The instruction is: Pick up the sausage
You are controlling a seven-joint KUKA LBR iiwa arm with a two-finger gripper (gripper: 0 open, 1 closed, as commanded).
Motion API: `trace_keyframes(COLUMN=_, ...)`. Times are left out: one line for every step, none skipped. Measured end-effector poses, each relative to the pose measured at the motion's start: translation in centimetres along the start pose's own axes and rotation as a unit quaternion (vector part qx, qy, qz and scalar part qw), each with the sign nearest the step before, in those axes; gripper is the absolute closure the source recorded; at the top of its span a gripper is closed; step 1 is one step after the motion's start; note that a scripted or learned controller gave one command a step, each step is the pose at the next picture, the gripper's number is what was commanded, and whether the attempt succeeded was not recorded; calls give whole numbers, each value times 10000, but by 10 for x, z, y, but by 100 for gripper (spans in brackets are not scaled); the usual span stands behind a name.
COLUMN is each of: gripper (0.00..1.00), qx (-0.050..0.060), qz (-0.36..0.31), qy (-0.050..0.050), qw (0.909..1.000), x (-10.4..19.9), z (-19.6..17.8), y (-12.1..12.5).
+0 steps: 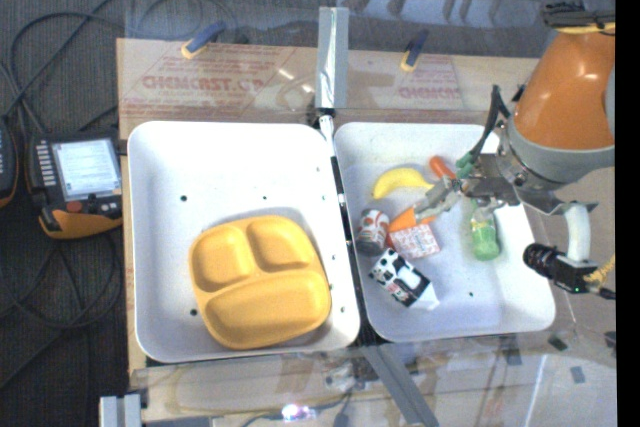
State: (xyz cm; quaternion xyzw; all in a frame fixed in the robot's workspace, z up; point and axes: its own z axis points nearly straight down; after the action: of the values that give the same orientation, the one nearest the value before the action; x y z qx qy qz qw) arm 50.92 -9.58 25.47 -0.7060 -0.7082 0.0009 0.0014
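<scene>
The sausage [441,167] is a small orange-red piece lying in the right bin [520,310], just right of a yellow banana [400,181]. My gripper [447,198] reaches in from the right and hangs low over the bin, just below and right of the sausage and above an orange-red carton [413,237]. Nothing shows as held in it. The grey wrist and orange band [565,95] of the arm cover the bin's right rear corner.
The right bin also holds a small can [372,230], a black-and-white carton [403,281] and a green bottle [484,238]. A yellow divided tray [260,280] lies in the left bin [170,165]. A metal divider [333,55] stands between the bins at the back.
</scene>
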Motion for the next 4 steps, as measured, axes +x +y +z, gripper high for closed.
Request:
trace_keyframes(gripper=0, qx=-10, qz=-39, qy=-11, qw=10000, x=-71, z=-66, y=27)
trace_keyframes(gripper=0, qx=2, qz=12, qy=-5, qw=10000, x=-49, z=4, y=60)
trace_keyframes(gripper=0, qx=-1, qz=223, qy=-13, qw=9998, x=-84, z=58, y=107)
trace_keyframes(gripper=0, qx=-4, qz=-111, qy=-23, qw=9999, x=-92, z=131, y=153)
